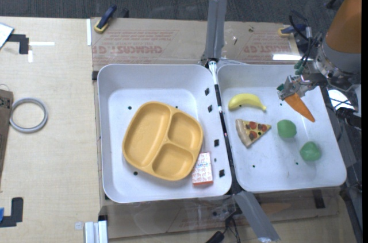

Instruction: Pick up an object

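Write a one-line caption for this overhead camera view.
Robot gripper touches a toy carrot in the right bin, beside a banana.

The end effector (292,88) grips an orange carrot (300,106) above the right bin (322,178).

In the left bin (109,138) the yellow plate (163,141) takes most of the floor, and the small carton (202,170) touches its lower right edge. In the right bin (333,173) I find bare floor along the bottom of the frame, below the pizza slice (252,131) and two green balls (287,128). The banana (246,101) and carrot (300,107) crowd the upper part.
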Available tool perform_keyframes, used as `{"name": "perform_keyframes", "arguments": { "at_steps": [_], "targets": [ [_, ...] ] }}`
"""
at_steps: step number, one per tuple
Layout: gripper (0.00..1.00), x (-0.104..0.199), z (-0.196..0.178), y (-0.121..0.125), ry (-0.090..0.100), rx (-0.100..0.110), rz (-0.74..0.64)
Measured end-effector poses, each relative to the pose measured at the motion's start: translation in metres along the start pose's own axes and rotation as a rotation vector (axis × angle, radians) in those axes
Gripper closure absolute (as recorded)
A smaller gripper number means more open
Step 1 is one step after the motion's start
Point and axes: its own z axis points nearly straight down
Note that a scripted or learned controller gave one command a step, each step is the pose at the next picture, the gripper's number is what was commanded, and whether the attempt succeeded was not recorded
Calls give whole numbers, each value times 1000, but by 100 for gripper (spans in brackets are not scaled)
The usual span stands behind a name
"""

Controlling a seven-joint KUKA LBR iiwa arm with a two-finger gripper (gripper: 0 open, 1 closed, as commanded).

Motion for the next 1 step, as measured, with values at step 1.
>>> {"name": "perform_keyframes", "arguments": {
  "at_steps": [1],
  "targets": [
    [100,-21,51,2,2,2,-222]
  ]
}}
